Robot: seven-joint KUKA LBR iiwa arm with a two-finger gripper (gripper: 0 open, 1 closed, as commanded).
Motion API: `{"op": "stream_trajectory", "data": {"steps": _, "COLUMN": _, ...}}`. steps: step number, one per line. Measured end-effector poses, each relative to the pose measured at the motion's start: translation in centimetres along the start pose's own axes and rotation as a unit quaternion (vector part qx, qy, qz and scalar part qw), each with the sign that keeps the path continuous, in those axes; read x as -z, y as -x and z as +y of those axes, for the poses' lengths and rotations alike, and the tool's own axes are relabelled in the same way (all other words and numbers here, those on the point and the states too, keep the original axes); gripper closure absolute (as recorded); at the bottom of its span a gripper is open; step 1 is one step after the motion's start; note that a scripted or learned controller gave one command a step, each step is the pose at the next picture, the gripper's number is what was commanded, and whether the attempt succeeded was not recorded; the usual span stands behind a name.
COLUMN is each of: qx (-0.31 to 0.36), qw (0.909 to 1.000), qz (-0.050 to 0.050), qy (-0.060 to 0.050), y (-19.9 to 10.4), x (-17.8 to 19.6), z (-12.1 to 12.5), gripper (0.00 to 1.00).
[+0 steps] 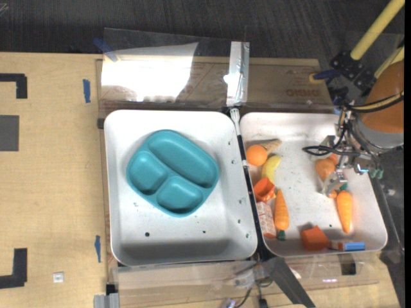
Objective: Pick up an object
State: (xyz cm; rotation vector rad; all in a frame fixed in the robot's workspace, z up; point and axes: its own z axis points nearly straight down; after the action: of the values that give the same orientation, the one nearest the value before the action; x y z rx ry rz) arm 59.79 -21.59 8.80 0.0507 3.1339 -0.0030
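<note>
The gripper [334,175] hangs low in the right bin [302,124], beside a carrot [345,212] lying at its five o'clock. Whether it grips anything cannot be told. A teal divided plate [171,172] sits in the left bin [122,133].

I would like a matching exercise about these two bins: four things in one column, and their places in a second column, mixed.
Things:
1. teal divided plate
2. orange ball
3. orange block
4. gripper

Places:
A. right bin, near its front wall
B. middle of the left bin
C. right bin, right half, above a carrot
D. right bin, far left corner

Pairs: 1-B, 2-D, 3-A, 4-C
</note>
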Motion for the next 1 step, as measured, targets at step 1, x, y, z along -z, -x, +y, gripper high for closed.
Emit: {"op": "stream_trajectory", "data": {"steps": 1, "qx": 0.082, "qw": 0.9966, "qz": -0.001, "qy": 0.0, "y": -5.75, "x": 0.11, "z": -1.0, "gripper": 0.0}}
